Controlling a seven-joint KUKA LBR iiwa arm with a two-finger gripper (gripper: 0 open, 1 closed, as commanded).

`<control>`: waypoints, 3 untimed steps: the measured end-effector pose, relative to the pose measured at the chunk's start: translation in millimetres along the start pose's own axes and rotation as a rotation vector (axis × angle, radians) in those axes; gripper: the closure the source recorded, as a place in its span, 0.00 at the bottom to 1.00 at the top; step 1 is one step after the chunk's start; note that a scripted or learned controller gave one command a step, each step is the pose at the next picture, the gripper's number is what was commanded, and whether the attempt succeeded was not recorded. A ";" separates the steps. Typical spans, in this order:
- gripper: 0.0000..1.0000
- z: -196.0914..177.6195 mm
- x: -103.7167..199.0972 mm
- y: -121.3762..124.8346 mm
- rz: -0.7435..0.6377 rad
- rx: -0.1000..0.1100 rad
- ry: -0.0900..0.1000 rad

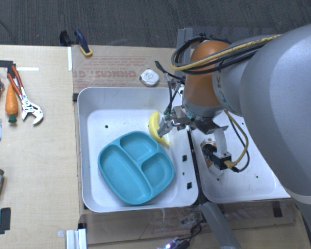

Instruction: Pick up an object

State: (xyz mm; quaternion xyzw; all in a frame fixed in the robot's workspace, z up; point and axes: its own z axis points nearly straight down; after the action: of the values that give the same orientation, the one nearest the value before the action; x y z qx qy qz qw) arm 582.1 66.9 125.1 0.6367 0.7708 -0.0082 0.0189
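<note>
Bench cardboard (116, 70) bears mirrored red print, partly "CHEMIC".

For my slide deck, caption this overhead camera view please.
Gripper poised at yellow banana beside blue divided plate in left bin.

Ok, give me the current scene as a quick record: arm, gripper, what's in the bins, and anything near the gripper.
arm: reaches in from the right, wrist over the divide between the two bins
gripper: low over the left bin's right side, right at the banana
banana: yellow, in the left bin, beside the plate's upper right edge; grasp cannot be confirmed
plate: blue, three compartments, lying in the left bin
right bin: largely hidden by the arm
bench extras: wrench and other tools at the far left
</note>
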 end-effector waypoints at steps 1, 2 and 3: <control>0.00 -1.3 6.3 -22.5 -0.016 0.015 0.001; 0.00 16.4 1.5 2.0 0.334 0.008 0.004; 0.00 15.5 3.0 1.1 0.352 0.000 0.001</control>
State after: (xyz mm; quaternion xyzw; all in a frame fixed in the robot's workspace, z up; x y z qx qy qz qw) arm 582.8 69.5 109.5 0.7617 0.6476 -0.0044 0.0197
